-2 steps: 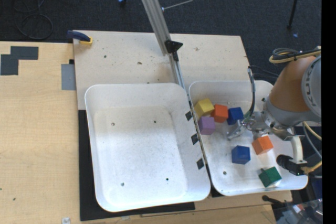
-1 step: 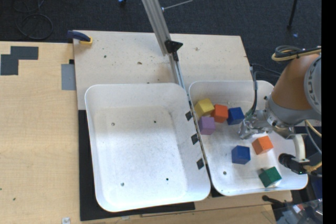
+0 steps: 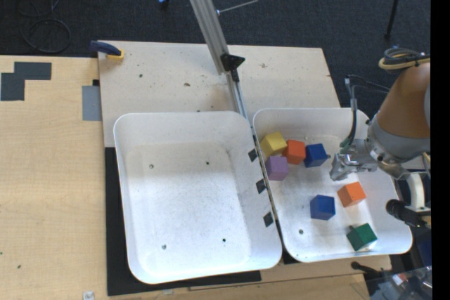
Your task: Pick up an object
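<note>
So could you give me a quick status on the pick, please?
Gripper low over right bin, nothing seen held. Orange cube just below it. Blue cube close by.

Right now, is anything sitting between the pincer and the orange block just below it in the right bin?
Nothing visible. The pincer hangs just above and left of the orange block, with bare bin floor between them. The nearest blue block lies off to the left, the green block further down.
</note>
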`<act>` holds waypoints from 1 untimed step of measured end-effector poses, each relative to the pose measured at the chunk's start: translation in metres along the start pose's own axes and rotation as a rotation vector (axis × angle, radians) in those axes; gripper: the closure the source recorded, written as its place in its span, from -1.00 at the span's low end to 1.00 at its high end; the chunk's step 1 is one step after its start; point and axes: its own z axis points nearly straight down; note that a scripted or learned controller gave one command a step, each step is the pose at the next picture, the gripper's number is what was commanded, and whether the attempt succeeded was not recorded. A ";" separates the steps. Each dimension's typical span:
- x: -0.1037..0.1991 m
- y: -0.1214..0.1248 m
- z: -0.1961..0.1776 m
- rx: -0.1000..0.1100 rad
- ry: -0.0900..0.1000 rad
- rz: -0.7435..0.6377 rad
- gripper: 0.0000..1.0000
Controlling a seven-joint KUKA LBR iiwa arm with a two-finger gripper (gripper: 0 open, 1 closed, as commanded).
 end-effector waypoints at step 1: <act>0.009 0.003 -0.057 -0.002 0.000 -0.008 1.00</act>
